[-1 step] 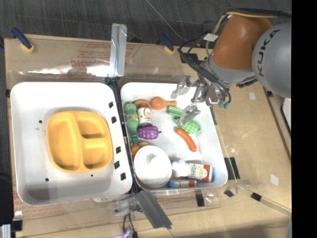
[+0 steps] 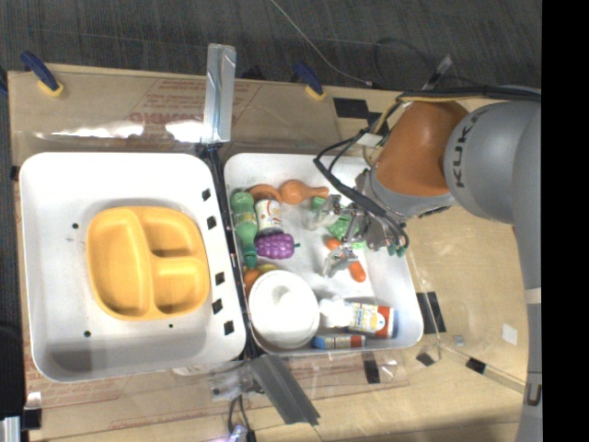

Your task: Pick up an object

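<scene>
The right bin (image 2: 276, 166) holds a jumble of toy food. My gripper (image 2: 341, 244) hangs low over its right half, coming down from the orange-banded wrist (image 2: 414, 150). Just under the fingertips lies a small orange carrot-like piece (image 2: 355, 270). A purple grape bunch (image 2: 274, 244) lies to the left of the gripper, with a green bottle (image 2: 244, 217) and a small can (image 2: 268, 214) beside it. An orange gourd-shaped toy (image 2: 296, 191) rests near the bin's back. I see nothing clearly held between the fingers.
A white bowl (image 2: 283, 308) sits at the right bin's front left, with a white bottle (image 2: 363, 319) and a marker (image 2: 342, 342) along the front wall. The left bin (image 2: 55, 182) carries a yellow divided tray (image 2: 147, 261). Cables (image 2: 345, 150) loop beside the wrist.
</scene>
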`<action>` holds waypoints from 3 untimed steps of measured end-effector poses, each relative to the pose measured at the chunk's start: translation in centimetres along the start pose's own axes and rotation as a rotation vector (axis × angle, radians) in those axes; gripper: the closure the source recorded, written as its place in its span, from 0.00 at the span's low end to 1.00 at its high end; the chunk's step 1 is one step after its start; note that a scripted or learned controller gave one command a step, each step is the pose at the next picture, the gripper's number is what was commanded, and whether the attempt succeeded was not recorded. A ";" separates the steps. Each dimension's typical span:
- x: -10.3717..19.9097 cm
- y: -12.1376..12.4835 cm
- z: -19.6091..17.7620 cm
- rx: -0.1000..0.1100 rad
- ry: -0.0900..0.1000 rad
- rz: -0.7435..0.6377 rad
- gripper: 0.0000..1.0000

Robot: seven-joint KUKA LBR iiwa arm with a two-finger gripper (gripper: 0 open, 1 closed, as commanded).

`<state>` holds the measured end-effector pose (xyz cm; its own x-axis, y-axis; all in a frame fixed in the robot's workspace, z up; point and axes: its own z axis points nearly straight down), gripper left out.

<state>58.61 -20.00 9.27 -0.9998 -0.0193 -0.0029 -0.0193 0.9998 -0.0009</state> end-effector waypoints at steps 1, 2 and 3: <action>2.9 -0.8 -0.1 -0.001 0.001 -0.044 0.00; 1.2 -0.8 -0.1 0.001 -0.003 -0.169 0.00; 1.7 -0.8 0.0 -0.001 0.002 -0.211 0.00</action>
<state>56.90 -20.81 9.31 -0.9735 -0.2285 -0.0003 -0.2285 0.9735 0.0000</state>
